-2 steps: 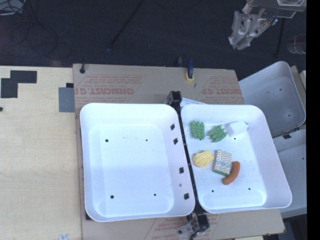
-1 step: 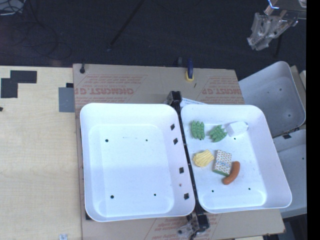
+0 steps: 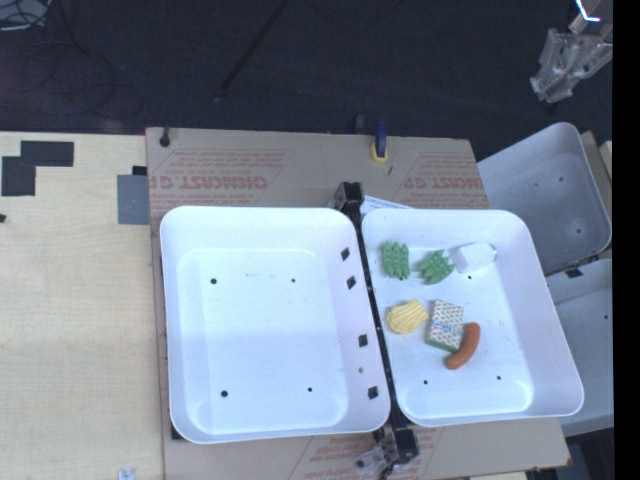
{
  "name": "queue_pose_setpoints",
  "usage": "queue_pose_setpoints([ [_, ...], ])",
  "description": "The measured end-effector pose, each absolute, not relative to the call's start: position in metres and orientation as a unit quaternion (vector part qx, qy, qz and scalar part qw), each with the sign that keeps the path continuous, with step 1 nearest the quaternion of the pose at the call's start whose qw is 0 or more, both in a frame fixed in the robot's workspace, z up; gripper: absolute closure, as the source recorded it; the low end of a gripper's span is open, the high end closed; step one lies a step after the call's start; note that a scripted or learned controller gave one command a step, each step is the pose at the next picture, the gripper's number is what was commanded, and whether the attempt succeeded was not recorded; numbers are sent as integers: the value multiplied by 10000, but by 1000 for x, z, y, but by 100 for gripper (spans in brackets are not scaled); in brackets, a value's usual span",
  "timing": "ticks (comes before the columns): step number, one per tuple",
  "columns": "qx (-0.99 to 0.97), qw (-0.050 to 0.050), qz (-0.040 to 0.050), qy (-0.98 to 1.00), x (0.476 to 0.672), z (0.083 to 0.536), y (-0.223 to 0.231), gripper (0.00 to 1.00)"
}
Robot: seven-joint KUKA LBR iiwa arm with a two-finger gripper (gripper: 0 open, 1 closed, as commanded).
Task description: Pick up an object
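We take the surface [image 3: 250,173], a brown cardboard-covered board, as carrying two shallow white bins side by side, and the move ahead turns on how far the gripper [image 3: 566,63] sits from anything worth taking: it hangs beyond the surface's far right corner, over the dark floor, so every candidate lies toward the near left of it, well apart. We cannot tell how its jaws stand, since at this slant the metal parts blur together, and we see nothing between them. The left bin [image 3: 190,268] shows only its white floor with a few small dark dots. The right bin [image 3: 520,368] holds all the objects, gathered in its far and middle part. Largest among them, we judge, is a small printed box [image 3: 445,324], lying flat near the bin's middle; touching its right side is an orange-red sausage [image 3: 463,346], whose long axis runs on a slant from far right to near left. Just left of the box sits a yellow ridged piece [image 3: 406,317]. Toward the far edge lie a white lump [image 3: 473,257], a small green leafy piece [image 3: 435,266] beside it, and a green pod-like piece [image 3: 395,259] nearest the wall shared with the left bin.
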State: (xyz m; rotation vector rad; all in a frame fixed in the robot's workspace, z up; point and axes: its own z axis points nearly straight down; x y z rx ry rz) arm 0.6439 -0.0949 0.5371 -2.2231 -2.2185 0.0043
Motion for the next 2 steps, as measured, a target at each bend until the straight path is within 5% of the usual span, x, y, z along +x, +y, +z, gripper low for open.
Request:
queue_pose_setpoints([
  [2,-7076,1,11,-7066,644,537,-180,100],
])
